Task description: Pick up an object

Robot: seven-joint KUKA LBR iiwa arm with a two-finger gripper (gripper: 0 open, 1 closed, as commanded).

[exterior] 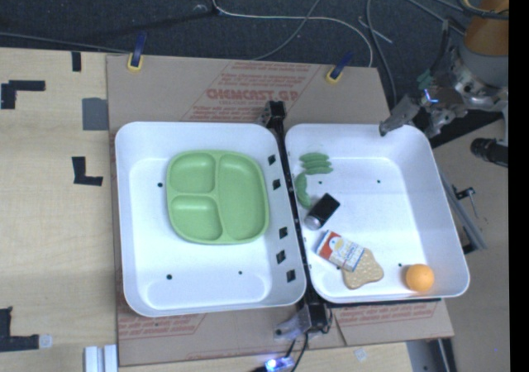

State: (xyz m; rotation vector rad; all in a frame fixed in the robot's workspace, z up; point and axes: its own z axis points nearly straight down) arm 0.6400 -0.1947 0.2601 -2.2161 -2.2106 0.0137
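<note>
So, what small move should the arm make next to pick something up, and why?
Probably move the gripper inward over the right white bin toward the small orange ball. The gripper sits at the bin's far right corner, and the ball lies apart from the other items, near the front wall.

Green tray (218,197), orange ball (420,278), white bins (132,221).

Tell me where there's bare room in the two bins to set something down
Right bin: the middle and far right floor is bare, bordered by the orange ball in front. Its left side is crowded: green pieces, black item, small carton, cookie. Left bin: the green plate takes the centre; a bare strip runs along the front edge and left wall.
</note>
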